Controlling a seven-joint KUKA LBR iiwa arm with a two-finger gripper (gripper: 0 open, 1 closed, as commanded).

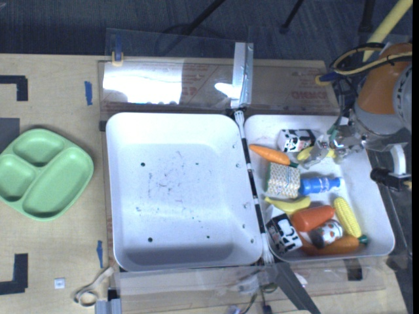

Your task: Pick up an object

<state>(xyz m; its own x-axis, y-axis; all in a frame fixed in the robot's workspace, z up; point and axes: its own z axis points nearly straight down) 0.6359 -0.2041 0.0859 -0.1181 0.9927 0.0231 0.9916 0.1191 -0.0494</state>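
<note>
Reaching in from the right, the grey arm (383, 103) with its orange band hangs over the upper right part of the right bin (383, 205). Its pincer (327, 144) sits low among the objects near the bin's top edge, just beside a yellow piece (305, 154) and a black-and-white cow-patterned toy (294, 139); whether it is open or closed cannot be told, and nothing can be made out in its grasp. Objects crowd the right bin: an orange carrot (268, 154) along the left wall, a checked sponge-like pad (283, 180) below it, a blue bottle (319, 185) lying flat at mid-bin, a banana (288, 205), an ear of corn (347, 216), a red-orange pepper (313, 218), a second carrot (340, 244) and a black-and-white block (285, 233) near the front wall. Bare floor remains along the right wall of that bin. Left bin (177, 188) lies touching the right one along their shared rim. A green divided plate (42, 173) rests on the counter (52, 254), well apart to the left. A clear panel (173, 77) stands behind the left bin.
</note>
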